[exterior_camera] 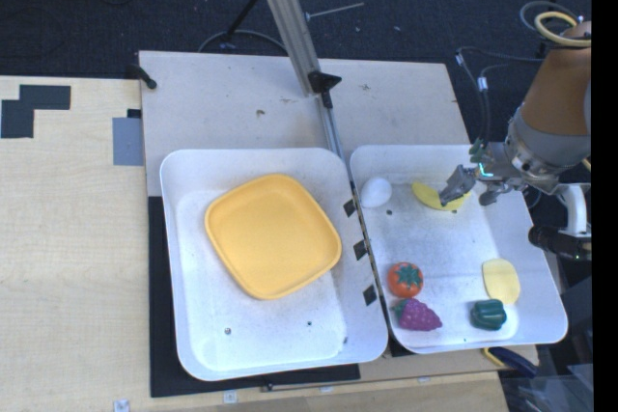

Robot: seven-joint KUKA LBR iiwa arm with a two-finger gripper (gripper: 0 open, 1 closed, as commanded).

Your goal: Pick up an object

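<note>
White right bin (541, 323), bare centre floor, end effector (462, 193) over yellow piece (427, 196) near far rim, finger state unclear.

The left bin (183, 207) holds a plate (272, 234). The right bin (541, 304) holds an egg (375, 193) at its rear left, and a tomato (406, 280), grapes (419, 315) and pepper (489, 315) along the front.

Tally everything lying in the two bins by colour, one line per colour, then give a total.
Yellow: 3 (plate, piece under the gripper at, flat piece)
White: 1 (egg-like ball)
Red: 1 (tomato)
Purple: 1 (grapes)
Green: 1 (pepper)
Total: 7
</note>
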